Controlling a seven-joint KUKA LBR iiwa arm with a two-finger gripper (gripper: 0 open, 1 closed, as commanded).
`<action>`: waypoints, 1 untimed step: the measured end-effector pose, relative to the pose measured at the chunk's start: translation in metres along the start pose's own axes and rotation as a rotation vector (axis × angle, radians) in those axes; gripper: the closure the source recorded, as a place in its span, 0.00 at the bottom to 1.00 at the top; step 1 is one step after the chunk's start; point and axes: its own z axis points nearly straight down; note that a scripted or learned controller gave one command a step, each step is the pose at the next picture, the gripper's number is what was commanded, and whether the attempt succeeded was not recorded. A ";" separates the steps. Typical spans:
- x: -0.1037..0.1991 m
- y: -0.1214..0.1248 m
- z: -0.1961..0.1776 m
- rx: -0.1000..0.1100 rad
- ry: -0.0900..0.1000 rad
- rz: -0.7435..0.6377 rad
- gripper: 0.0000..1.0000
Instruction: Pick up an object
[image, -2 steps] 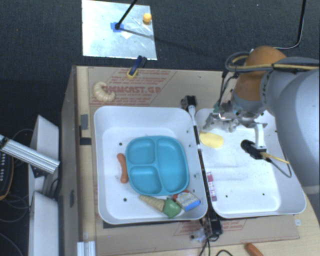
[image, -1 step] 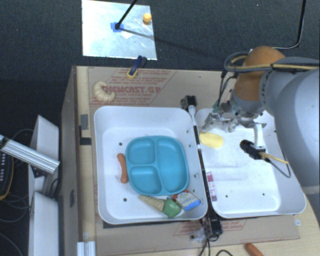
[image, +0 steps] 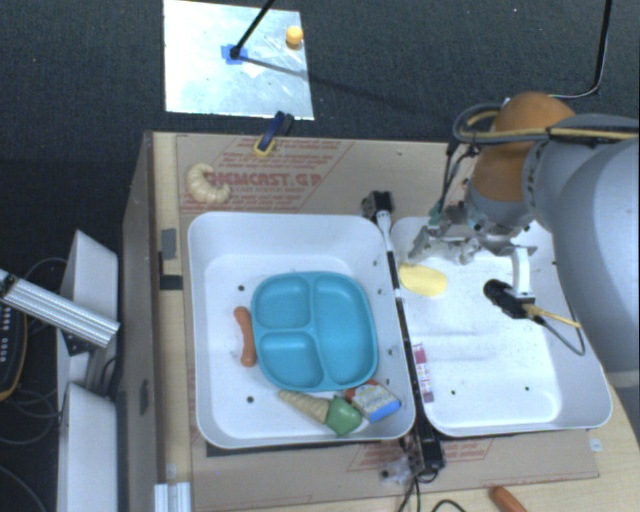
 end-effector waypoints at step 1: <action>0.007 0.000 0.001 0.001 0.000 -0.003 0.00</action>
